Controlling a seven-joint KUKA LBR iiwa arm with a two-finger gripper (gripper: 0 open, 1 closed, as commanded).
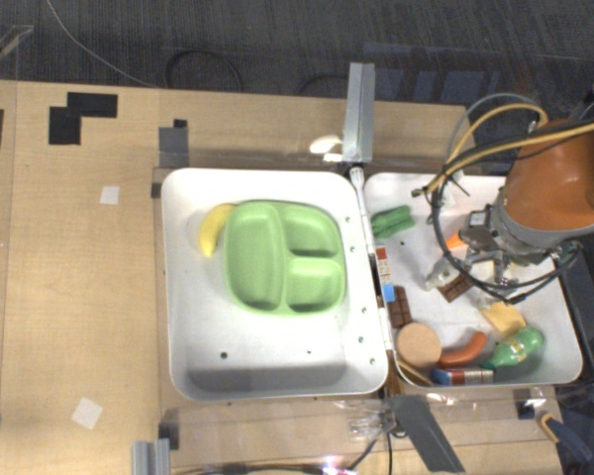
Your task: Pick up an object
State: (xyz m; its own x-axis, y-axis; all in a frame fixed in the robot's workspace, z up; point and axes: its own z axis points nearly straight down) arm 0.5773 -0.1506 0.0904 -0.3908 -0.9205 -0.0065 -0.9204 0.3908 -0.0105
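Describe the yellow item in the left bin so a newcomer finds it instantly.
Start at the left bin, the one holding a large green divided plate. Look at the plate's upper-left edge: a small yellow banana lies there on the bin floor, tucked against the plate's rim. It is the one yellow, curved thing in that bin, far smaller than the plate beside it.

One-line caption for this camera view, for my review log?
Grey KUKA arm with orange band reaches over the right white bin of small items; the left white bin holds a green divided tray and yellow banana.
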